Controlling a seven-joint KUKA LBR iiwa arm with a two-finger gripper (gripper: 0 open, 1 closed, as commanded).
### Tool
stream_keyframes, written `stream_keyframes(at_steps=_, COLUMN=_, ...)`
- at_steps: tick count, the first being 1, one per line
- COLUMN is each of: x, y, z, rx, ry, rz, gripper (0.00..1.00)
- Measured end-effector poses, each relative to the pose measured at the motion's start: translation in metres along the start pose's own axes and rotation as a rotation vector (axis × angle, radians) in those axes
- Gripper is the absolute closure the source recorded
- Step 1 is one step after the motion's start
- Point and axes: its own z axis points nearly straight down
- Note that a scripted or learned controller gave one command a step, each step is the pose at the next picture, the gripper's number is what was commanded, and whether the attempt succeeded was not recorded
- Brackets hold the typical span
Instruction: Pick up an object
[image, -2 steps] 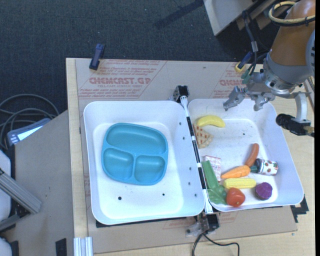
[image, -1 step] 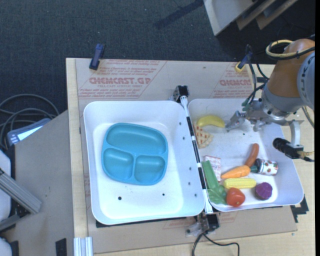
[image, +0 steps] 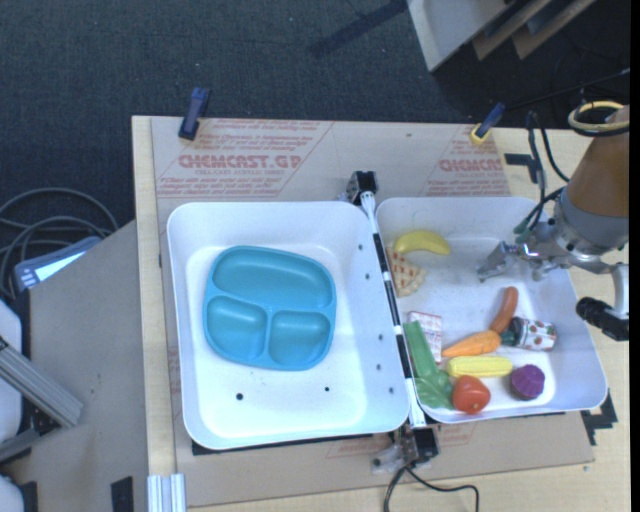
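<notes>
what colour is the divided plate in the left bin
Light blue; the divided plate shows best in the camera view.

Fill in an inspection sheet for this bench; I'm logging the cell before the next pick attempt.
Surface: bench bears left bin and right bin.
Job's things: banana, carrot, corn, tomato, purple item in right bin.
Clutter: blue divided plate in left bin.
Gripper: gripper over right bin, holding nothing visible.
Cables: grey cables left of bench.
Surroundings: dark carpet.
</notes>
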Motion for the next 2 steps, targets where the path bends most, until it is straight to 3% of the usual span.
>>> stream_keyframes(at_steps=1, x=0.004, y=-0.044, z=0.028, rx=0.0, ry=0.001, rz=0.0, gripper=0.0)
stream_keyframes(at_steps=2, x=0.004, y=-0.043, z=0.018, rx=-0.004, ry=0.0, rz=0.001, gripper=1.0)
